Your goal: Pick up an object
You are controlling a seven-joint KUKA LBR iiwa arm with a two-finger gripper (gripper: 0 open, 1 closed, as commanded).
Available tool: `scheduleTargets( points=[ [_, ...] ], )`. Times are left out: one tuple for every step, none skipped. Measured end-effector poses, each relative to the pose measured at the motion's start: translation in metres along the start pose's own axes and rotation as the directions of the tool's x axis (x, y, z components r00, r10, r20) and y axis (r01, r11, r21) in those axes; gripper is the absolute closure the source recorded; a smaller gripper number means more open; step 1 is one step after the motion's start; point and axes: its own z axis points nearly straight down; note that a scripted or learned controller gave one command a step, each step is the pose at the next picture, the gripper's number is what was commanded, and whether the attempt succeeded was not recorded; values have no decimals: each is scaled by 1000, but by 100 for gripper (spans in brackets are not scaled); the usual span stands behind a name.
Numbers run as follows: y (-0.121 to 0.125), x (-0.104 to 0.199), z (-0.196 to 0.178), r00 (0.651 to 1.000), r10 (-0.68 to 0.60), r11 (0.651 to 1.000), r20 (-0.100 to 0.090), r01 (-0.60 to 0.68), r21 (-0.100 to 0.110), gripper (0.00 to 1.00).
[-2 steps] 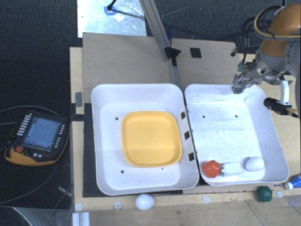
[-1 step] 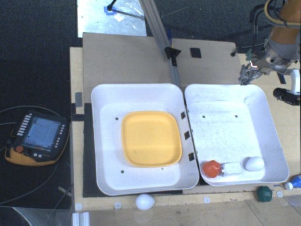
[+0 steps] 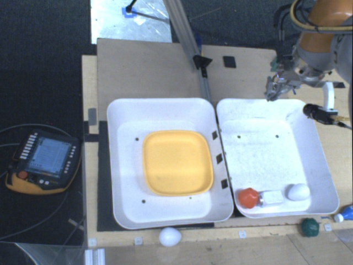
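1. Teach pendant [image 3: 43, 163]: a handheld control unit with a lit screen and a yellow underside, lying on the dark floor at far left, its cable looping around it.
2. Left bin [image 3: 124, 120]: a shallow white tray on the surface. A yellow square plate [image 3: 177, 162] lies flat near its middle.
3. White egg [image 3: 170, 237]: rests on the surface just outside the front edge of the left bin.
4. Right bin [image 3: 259, 148]: touches the left bin along a shared edge. Three things sit in a row along its front wall: a red-orange ball [image 3: 248, 197] at the front-left corner, a small white block [image 3: 272, 197] just beside it, and a second white egg-shaped object [image 3: 298, 192] further right.
5. My end effector [image 3: 274, 91]: it hangs over the back rim of the right bin, well apart from the three objects at the front. Nothing is visible between its fingers; I cannot tell how far they are spread.
6. Green ball [image 3: 309, 227]: on the surface outside the front-right corner of the right bin.
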Motion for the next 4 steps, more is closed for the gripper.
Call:
scheduleTargets(
  points=[
    [-8,48,-12,1000,-1,1000,-1,1,-1,100],
    [-27,106,-18,1000,-1,1000,-1,1,0,100],
    [-39,154,-28,1000,-1,1000,-2,1,0,100],
    [-52,207,-35,1000,-1,1000,-2,1,0,100]
  ],
)
